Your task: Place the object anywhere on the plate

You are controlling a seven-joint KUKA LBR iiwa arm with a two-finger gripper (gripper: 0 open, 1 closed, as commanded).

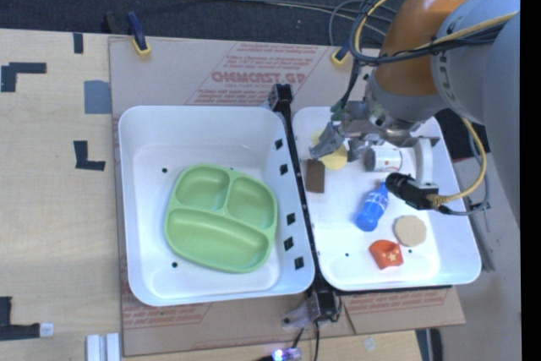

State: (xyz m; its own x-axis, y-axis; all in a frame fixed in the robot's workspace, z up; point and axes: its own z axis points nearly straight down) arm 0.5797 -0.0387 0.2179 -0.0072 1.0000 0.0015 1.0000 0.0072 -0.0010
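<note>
Hovering over the right white bin (456,266), two-finger gripper (331,144) just above a pale yellow lump (336,158) (fingers' spread and hold impossible to judge); green three-compartment plastic plate (221,217) well apart leftward, across the divider.

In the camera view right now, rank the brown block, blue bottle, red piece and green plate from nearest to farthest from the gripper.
1. brown block, just below the gripper, in the right bin
2. blue bottle, mid right bin
3. red piece, right bin's near edge
4. green plate, in the left bin
</note>
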